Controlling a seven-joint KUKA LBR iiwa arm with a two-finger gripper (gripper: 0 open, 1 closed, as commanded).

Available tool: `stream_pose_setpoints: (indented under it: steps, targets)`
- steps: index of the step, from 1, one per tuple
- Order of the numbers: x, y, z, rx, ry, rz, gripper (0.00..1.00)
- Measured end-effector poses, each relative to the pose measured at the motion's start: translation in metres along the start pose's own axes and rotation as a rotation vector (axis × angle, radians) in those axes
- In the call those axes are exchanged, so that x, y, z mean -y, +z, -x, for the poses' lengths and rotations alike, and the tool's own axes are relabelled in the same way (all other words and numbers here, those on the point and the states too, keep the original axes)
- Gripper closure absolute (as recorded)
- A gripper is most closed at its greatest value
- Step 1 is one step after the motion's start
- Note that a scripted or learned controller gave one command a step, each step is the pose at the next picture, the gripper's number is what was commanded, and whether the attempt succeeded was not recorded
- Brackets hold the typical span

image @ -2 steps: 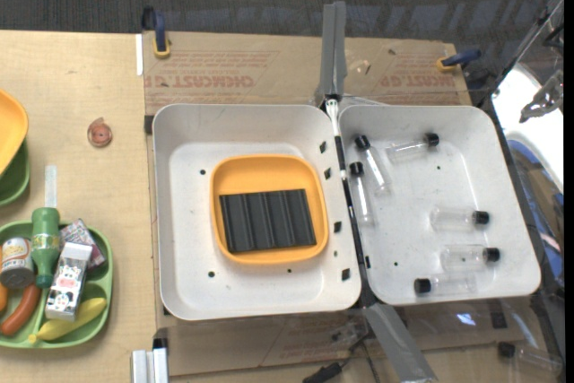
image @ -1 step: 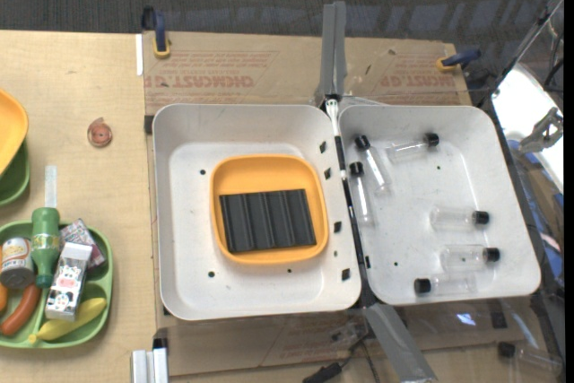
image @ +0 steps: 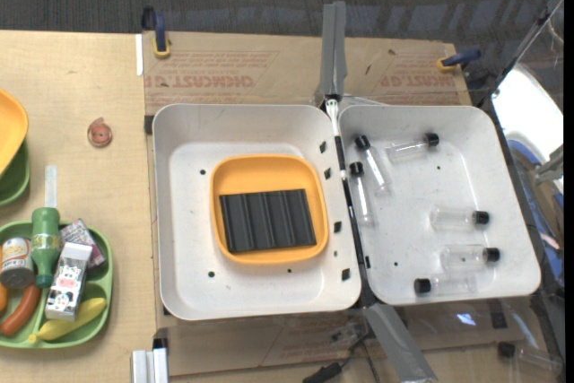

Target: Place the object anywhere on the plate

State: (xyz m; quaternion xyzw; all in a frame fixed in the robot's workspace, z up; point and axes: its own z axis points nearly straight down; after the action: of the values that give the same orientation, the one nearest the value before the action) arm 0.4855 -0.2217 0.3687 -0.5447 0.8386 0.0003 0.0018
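An orange, rounded-square plate lies in the middle of the left white bin. A dark grey ribbed rectangular object rests flat on the plate and covers most of its centre. In the right white bin lie several clear tubes with black caps, among them one near the top left, one at the right and one near the front.
Left of the bins, on the wooden bench, a green plate holds toy food and a small bottle. A yellow bowl sits at the left edge and a small pink disc near it. Cardboard underlies the bins.
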Motion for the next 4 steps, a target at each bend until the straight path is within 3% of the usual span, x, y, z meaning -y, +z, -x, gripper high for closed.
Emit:
stream_pose_setpoints:
  steps: [1,4]
  targets:
    - [-0.006,0.046,-0.002,0.000,-0.134,0.002,0.00]
    - [-0.012,0.051,0.010,0.004,-1.134,0.003,0.00]
